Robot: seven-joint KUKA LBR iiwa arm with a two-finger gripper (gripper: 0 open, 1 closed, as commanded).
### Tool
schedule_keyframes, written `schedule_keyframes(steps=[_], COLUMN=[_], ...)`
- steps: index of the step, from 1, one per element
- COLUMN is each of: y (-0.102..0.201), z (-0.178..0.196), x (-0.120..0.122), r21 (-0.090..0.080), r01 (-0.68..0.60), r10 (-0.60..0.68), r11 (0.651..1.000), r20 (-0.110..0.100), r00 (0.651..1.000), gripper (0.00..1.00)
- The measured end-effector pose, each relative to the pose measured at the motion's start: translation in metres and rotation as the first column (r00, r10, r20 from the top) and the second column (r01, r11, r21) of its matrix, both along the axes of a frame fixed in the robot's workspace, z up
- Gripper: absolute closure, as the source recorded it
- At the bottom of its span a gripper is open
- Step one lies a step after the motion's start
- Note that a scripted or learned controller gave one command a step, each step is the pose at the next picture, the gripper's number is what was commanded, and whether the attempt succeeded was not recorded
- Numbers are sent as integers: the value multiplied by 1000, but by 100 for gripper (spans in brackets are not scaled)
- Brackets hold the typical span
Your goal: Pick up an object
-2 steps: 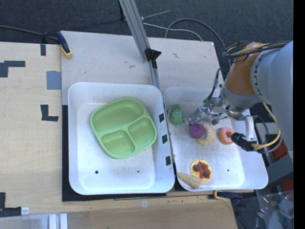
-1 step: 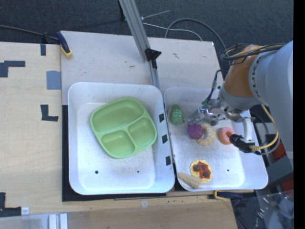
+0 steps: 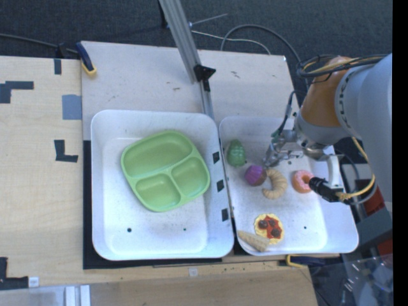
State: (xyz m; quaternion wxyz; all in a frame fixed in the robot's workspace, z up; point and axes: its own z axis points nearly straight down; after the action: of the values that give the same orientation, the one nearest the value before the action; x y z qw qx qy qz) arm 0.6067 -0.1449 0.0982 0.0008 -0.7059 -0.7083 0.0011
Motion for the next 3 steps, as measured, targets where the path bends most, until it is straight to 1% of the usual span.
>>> schedule_keyframes(steps=[1,2,3], y=[0,1,56], z=[63,115,127], x=[6,7,-8], r21=[-1,0,2], r01=[1,2,-3], r10=[-1,-2,3], r11=[1000,1000,1000], r20=[8,7,3], r00=[1000,1000,1000], gripper=[100,100,100])
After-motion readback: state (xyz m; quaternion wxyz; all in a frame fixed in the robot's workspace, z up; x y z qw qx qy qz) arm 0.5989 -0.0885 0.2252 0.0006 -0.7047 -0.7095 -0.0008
